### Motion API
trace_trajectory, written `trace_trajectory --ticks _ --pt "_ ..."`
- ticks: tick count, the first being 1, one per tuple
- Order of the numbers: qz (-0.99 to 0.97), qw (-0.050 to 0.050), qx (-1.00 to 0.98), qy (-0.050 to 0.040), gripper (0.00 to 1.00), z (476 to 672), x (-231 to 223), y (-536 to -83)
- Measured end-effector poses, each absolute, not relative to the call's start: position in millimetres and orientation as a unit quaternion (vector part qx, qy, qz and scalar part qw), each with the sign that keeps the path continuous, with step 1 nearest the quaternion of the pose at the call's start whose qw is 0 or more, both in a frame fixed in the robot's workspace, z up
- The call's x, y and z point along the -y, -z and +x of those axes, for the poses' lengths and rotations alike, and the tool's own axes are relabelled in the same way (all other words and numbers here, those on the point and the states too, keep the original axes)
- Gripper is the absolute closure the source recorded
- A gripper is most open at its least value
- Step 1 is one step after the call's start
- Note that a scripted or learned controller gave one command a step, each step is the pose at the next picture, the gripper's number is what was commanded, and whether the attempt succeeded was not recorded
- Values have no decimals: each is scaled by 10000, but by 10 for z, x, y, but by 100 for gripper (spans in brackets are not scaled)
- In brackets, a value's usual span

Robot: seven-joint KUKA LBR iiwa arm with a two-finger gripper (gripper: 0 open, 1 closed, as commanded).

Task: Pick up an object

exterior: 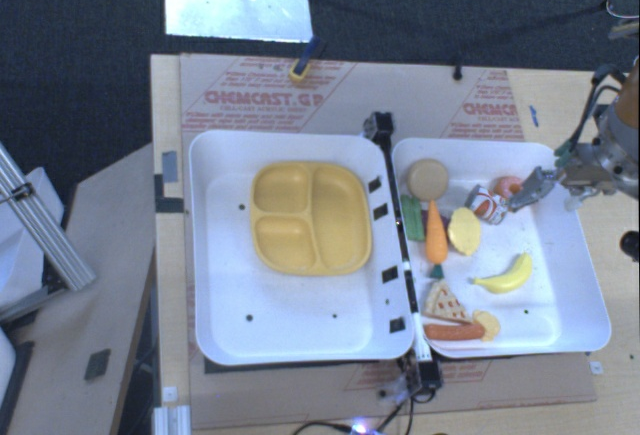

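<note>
The grey metal two-finger gripper reaches in from the right over the upper part of the right shallow white plastic bin, and whether its jaws are apart or together cannot be told. Just beside its tip lie a small red-and-white can and a pinkish-orange round toy. Elsewhere in that bin sit a tan round disc, an orange toy carrot with a green strip beside it, a pale yellow lemon-like piece, a curved yellow toy banana, a wedge like a pizza slice and a reddish sausage. The left white bin on the tabletop holds a yellow three-compartment plastic plate.
</note>
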State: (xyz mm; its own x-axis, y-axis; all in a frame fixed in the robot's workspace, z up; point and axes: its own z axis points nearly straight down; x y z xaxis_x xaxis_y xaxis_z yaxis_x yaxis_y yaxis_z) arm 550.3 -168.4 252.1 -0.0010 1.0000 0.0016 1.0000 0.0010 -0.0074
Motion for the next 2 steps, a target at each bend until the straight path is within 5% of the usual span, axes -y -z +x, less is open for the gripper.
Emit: trace_trajectory --ticks 1,2 --pt "-7060 -5 7082 3 0 5522 1682 -2565" --pt "-7067 6 7075 -5 0 5541 1755 -2114"
